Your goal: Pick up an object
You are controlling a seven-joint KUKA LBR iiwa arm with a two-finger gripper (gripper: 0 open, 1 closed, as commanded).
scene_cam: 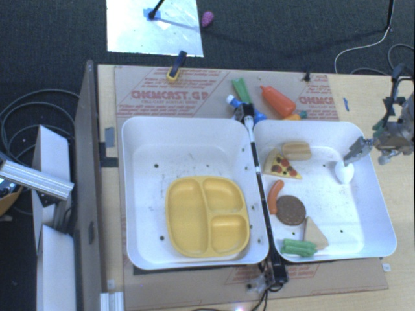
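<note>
I work in a robot lab: my bench [363, 96] is a board on dark carpet [45, 31], loose cables [26, 118] coil at the left, and toy food [283, 166] fills the right of two white bins [194, 135].

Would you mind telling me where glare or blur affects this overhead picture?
Camera view: strong glare washes out the shiny silver sheet on the dark floor; the grey end effector at the right edge looks soft and blurred; the yellow divided plastic tray is evenly lit and sharp.
</note>
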